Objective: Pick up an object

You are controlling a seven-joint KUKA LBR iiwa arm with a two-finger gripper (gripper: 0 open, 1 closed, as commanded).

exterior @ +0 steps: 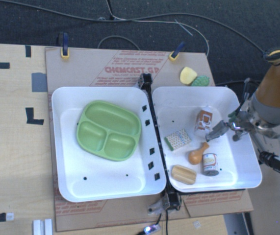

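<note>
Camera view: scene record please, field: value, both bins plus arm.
left bin: green divided plate
right bin: small carton, checkered packet, orange pear-shaped toy, can, bread roll
outside bins: yellow and green sponge on cardboard behind right bin
gripper: over right bin, beside carton, nothing visibly held

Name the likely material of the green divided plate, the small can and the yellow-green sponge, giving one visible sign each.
Green divided plate: probably moulded plastic, with an even matt colour and soft rounded compartments. Small can: likely metal, with a silvery rim and paper-like label. Sponge: looks like foam, with a dull yellow body and rough green pad.
</note>
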